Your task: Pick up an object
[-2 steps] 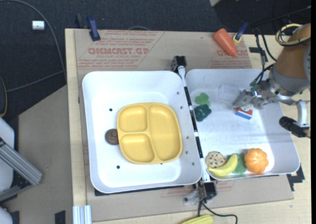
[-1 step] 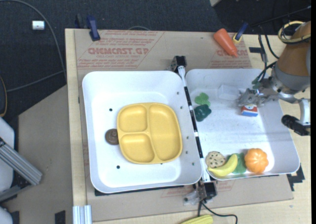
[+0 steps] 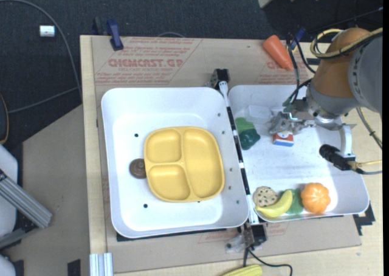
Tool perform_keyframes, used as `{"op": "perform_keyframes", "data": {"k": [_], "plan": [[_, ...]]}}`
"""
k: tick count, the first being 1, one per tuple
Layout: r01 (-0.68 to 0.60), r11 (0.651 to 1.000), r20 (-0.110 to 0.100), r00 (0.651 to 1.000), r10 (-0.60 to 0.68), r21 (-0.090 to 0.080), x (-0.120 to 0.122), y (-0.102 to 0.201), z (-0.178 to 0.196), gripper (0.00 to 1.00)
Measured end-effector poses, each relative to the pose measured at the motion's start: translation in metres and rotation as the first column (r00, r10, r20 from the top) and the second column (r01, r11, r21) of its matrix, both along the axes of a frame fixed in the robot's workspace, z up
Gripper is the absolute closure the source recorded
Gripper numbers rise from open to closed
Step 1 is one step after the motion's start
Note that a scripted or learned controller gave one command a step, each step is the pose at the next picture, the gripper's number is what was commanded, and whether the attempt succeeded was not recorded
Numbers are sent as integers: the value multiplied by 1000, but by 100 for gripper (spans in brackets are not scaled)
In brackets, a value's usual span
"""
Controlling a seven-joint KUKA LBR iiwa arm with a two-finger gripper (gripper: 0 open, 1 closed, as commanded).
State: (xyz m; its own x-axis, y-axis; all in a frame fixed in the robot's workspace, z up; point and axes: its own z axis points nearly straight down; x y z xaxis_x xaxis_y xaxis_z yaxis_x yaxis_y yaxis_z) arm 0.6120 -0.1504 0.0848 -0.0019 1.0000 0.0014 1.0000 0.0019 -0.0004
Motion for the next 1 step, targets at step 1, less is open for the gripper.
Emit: {"op": "perform_keyframes", "data": {"k": [1], "plan": [[0,1000,2,1000,0,-1,-22,71,100,100]]}}
